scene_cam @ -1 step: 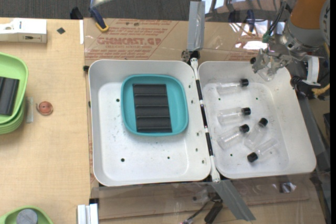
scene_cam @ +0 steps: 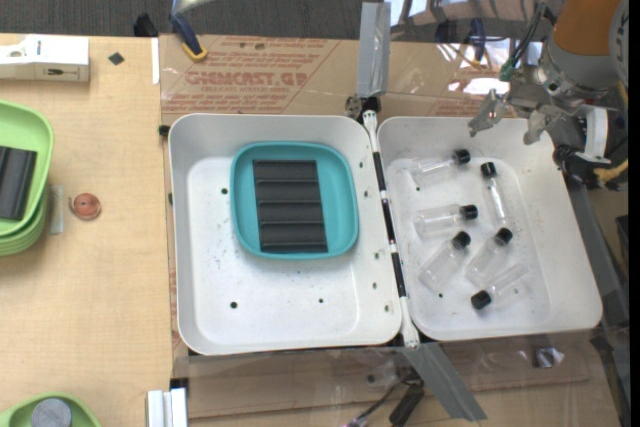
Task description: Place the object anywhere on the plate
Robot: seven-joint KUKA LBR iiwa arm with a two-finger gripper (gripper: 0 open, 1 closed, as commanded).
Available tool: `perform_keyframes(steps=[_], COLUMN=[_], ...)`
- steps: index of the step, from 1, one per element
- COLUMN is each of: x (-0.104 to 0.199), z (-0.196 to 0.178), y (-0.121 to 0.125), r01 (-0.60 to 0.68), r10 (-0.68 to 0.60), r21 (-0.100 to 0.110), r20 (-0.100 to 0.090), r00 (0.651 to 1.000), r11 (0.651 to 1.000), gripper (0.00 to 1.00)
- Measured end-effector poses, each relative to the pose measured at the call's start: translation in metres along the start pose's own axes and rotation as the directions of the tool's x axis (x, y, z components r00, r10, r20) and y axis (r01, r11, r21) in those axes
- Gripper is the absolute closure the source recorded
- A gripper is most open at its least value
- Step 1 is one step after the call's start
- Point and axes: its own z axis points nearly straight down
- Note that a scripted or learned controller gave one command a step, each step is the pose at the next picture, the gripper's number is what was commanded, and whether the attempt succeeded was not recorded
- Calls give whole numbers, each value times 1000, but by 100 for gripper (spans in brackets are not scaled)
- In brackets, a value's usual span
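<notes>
The arm's gripper [scene_cam: 510, 113] hangs over the right bin's [scene_cam: 565, 310] far edge, at about one o'clock of that bin, with its two fingers spread apart and nothing between them. The vials [scene_cam: 460, 240], clear with black caps, lie loose across that bin's floor, some touching. The teal plate [scene_cam: 345, 205], carrying a dark ribbed insert, sits in the left bin [scene_cam: 200, 305] toward twelve o'clock. My worry: the vials are round, see-through and crowded, so closing fingers could roll one aside, nudge a neighbour, or pinch only a cap and drop it before reaching the plate.
</notes>
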Motion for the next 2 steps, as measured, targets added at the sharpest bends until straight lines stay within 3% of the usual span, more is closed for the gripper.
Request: perform_keyframes(steps=[1,2], x=[-29,-46], z=[-137,-250], y=[-1,7], r01=[-88,-138], r10=[88,138], r21=[1,1], r20=[0,0], r00=[996,990], r11=[996,990], gripper=[0,0])
